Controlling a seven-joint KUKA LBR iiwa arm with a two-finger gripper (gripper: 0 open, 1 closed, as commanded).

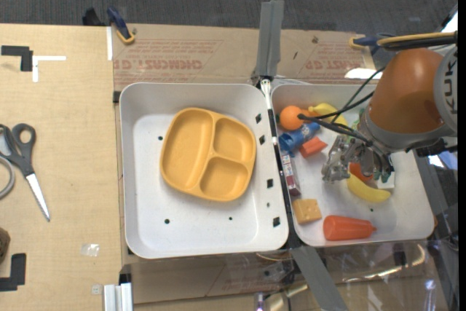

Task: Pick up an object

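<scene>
Claw (336, 170) over right bin (415, 229), yellow plate (208, 154) in left bin (138, 229)

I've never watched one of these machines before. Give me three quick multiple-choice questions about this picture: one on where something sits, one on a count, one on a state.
1. Where is the yellow divided plate?
A. left bin
B. right bin
C. on the wooden bench

2. How many compartments does it have?
A. two
B. three
C. four

3. The scissors lie:
A. in a bin
B. under the arm
C. on the bench, left of the bins

Answers: 1 A, it rests on the left bin's floor. 2 B, two ridges split it in three. 3 C, they lie on the wood by the left edge.
</scene>
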